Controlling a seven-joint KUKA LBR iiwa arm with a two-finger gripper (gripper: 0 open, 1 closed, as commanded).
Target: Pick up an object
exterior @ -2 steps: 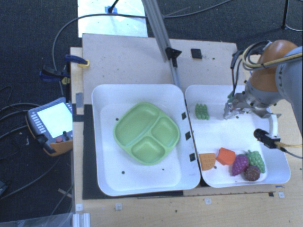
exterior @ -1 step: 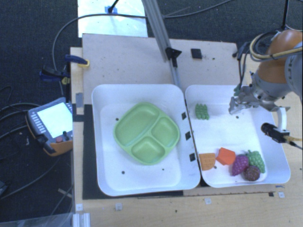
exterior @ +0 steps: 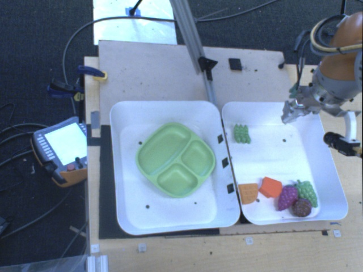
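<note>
From the overhead camera, you see the grey arm reaching in at right, its gripper [exterior: 290, 113] poised over the far edge of the right bin [exterior: 323, 152]; whether it is spread or closed you cannot tell at this size, and nothing shows in its grasp. Within that bin, a small green toy [exterior: 242, 133] lies near the far left corner, well apart from the gripper. Along the bin's near edge sit a tan cracker [exterior: 248, 192], an orange block [exterior: 271, 187], purple grapes [exterior: 287, 197], green grapes [exterior: 307, 191] and a dark round fruit [exterior: 301, 208]. Left of that bin, a second bin [exterior: 127, 152] holds a green divided plate [exterior: 176, 159].
</note>
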